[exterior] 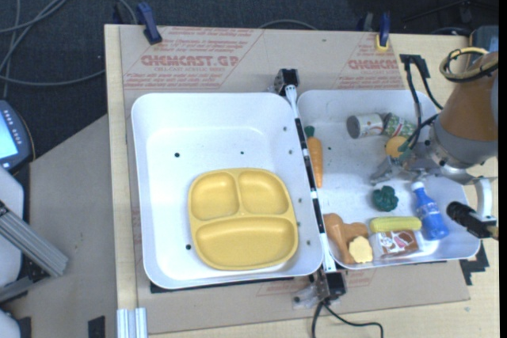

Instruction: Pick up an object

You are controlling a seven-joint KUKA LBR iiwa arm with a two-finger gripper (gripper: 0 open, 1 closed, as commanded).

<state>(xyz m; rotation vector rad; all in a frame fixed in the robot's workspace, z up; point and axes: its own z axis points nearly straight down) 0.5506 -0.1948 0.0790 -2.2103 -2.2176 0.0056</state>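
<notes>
Arm reaches into right bin (333, 111) from the right, hand (402, 162) low over the bin floor near a yellow toy (396, 145) and green broccoli (386, 199), finger opening and any grip can't be told, blue bottle (428, 211) just beside, yellow plate (242, 218) in left bin (158, 138).

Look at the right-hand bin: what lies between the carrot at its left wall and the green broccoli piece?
In the camera view, only bare white bin floor lies between the carrot and the broccoli piece.
</notes>
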